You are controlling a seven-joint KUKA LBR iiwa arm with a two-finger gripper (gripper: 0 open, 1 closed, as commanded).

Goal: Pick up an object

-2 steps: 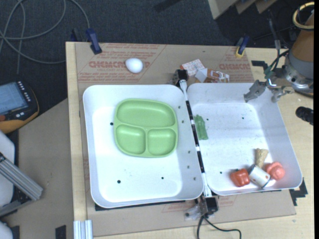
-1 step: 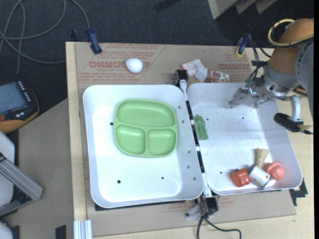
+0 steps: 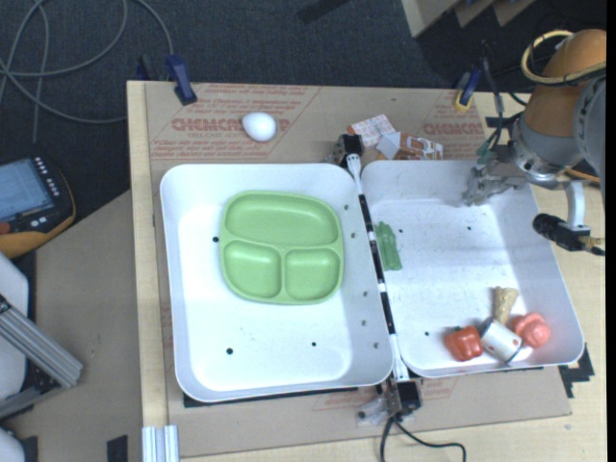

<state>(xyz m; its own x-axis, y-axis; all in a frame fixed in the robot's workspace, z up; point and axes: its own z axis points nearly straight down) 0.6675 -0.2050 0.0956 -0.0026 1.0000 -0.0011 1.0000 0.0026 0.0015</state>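
My gripper [image 3: 477, 187] hangs over the far edge of the right bin [image 3: 433, 287], near its back right corner, with nothing visibly in it. Several small objects lie in that bin. A flat green strip [image 3: 388, 246] rests against its left wall. At the near right corner cluster a red piece [image 3: 463, 344], a white cylinder [image 3: 500, 341], a pink-red piece [image 3: 532, 330] and a beige cone [image 3: 504, 302]. All of these lie well away from the gripper, toward the front of the bin.
A green divided plate [image 3: 282, 246] lies in the left bin [image 3: 192, 335]. A white egg-like ball [image 3: 258, 125] and some crumpled wrappers [image 3: 390, 139] sit on the cardboard behind the bins. The arm's grey body [image 3: 563, 123] stands at the right edge.
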